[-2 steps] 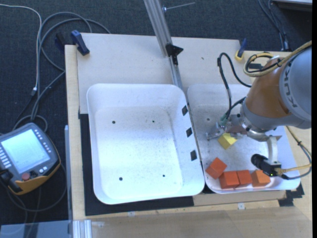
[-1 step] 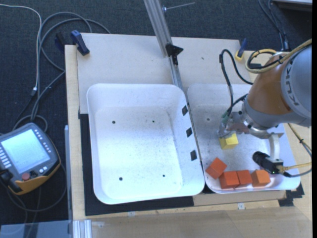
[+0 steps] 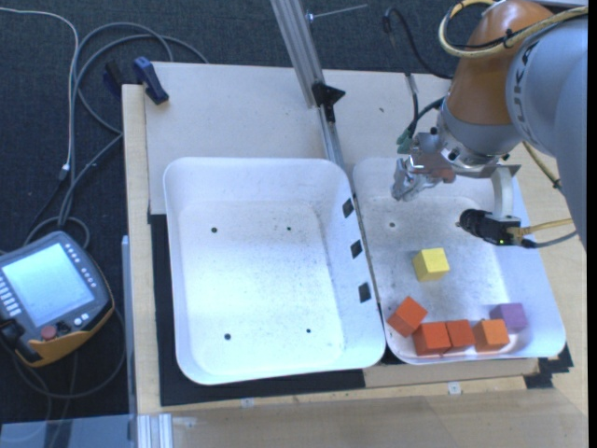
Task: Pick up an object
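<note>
My gripper (image 3: 407, 187) hangs over the far left part of the right bin (image 3: 536, 283), well above and behind the blocks. Nothing shows between its tips. A yellow block (image 3: 431, 263) lies alone near the middle of that bin. Along the bin's near edge sit several blocks in a row: an orange-red one (image 3: 407, 315) turned at an angle, two orange-red ones (image 3: 432, 338) (image 3: 459, 334) side by side, an orange one (image 3: 492, 333), and a purple one (image 3: 511, 316) at the right end.
The left bin (image 3: 187, 194) lies beside the right one, with a raised rim between them. A slanted metal post (image 3: 298, 45) rises behind the bins. A black fitting with a green light (image 3: 485, 224) hangs from the wrist over the right bin. A teach pendant (image 3: 47, 292) lies off the bench at left.
</note>
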Motion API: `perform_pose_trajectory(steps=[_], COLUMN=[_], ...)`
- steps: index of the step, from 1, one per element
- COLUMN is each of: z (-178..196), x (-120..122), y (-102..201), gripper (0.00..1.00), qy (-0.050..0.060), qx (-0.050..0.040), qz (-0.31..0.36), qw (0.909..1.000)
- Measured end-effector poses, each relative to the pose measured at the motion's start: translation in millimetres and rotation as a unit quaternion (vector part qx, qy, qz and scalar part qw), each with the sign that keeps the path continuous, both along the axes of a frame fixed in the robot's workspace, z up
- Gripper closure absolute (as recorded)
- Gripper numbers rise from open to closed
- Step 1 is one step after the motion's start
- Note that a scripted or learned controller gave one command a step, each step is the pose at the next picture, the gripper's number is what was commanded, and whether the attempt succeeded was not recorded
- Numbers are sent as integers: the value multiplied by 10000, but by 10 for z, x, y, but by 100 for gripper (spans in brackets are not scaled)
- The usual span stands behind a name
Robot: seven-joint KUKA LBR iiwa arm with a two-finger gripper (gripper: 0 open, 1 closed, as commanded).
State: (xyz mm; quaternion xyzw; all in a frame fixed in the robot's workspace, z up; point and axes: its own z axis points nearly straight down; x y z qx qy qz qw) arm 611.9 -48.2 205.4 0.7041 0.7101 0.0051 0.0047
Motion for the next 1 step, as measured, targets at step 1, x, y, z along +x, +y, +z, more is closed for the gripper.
perform_pose_trajectory(steps=[1], z=[-53], x=[-47], y=[-41], gripper=[0], qy=[74], qx=[-4], qz=[-35], qw=[10000])
